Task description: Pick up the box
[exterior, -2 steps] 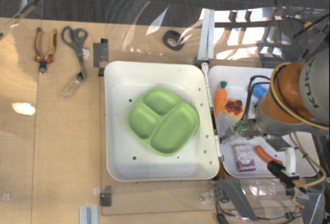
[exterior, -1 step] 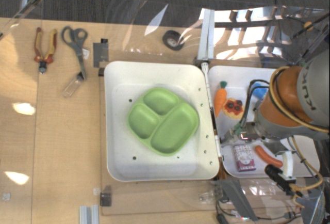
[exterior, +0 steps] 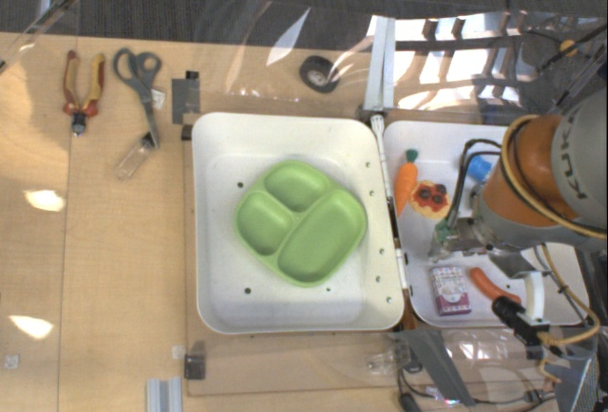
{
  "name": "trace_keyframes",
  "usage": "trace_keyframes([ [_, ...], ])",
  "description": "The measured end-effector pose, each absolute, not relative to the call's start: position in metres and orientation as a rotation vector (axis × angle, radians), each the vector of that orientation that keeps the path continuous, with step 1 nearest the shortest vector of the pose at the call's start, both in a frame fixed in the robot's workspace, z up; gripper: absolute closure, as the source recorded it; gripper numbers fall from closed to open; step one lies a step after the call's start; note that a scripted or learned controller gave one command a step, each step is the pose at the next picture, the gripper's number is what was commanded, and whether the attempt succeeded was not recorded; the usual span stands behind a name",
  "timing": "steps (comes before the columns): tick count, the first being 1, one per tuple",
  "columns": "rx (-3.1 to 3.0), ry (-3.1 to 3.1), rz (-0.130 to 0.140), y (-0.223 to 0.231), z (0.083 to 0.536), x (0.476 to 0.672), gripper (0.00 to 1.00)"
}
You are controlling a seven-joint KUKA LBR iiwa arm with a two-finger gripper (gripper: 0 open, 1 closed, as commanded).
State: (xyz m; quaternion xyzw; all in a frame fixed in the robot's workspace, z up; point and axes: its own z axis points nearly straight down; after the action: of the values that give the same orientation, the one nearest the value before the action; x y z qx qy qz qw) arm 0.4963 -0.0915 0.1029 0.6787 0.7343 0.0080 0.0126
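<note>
end effector (exterior: 456,244): low in right white bin (exterior: 427,137), finger spread cannot be told | small purple-pink box (exterior: 450,290): flat, just below, not visibly gripped

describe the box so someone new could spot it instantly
Look in the right-hand white bin, the one the arm is over, not the one with the green divided plate. The box lies flat near that bin's front edge. It is small, rectangular and purple-pink, unlike the orange carrot further back.
</note>
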Motion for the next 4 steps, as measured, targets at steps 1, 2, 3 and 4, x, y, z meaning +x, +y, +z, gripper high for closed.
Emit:
trace_keyframes([
  [1,2.116,2.289,0.025,-0.092,0.103,0.496,0.00],
  [2,2.136,2.287,0.016,-0.090,0.090,0.492,0.00],
  [3,2.125,2.281,0.024,-0.091,0.103,0.496,1.00],
  [4,2.125,2.281,0.023,-0.091,0.103,0.496,0.00],
])
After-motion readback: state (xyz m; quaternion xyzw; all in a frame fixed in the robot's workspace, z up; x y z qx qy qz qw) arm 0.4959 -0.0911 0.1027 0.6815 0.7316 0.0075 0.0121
